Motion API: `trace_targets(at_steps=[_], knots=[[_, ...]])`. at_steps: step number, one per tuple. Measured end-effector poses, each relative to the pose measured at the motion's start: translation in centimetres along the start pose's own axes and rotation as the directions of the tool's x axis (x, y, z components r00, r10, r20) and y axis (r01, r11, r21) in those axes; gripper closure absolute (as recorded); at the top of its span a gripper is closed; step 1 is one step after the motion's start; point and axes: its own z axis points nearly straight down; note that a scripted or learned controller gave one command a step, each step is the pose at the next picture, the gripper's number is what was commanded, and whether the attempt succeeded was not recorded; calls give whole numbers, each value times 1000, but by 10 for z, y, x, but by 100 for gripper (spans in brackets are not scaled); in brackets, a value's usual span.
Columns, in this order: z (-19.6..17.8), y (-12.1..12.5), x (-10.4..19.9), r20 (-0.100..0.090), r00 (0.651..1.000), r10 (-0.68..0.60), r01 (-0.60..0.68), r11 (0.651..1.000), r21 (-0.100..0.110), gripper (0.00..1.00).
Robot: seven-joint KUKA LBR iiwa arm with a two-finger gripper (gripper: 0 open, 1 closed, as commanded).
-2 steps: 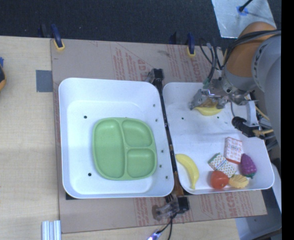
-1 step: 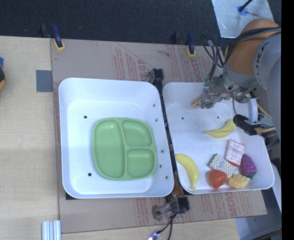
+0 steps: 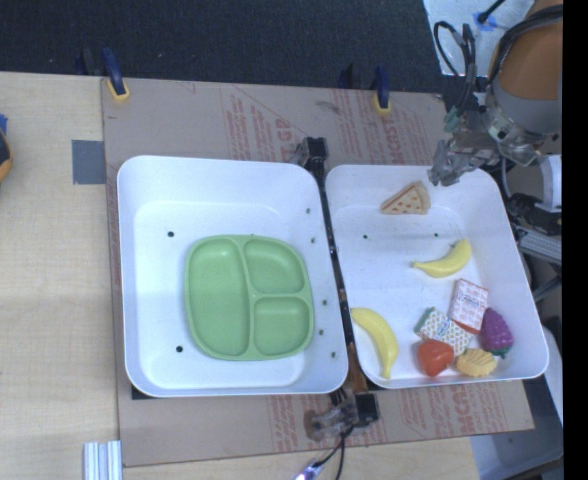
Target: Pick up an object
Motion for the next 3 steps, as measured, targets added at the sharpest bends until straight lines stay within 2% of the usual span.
trace_targets(at_steps=[1, 2, 3], knots=[[-46, -42, 72, -2, 1000, 0, 0, 1000, 3, 100], [-46, -43, 72, -2, 1000, 0, 0, 1000, 4, 0], [-4, -65, 4, 1, 1000, 1, -1, 1000, 5, 0]])
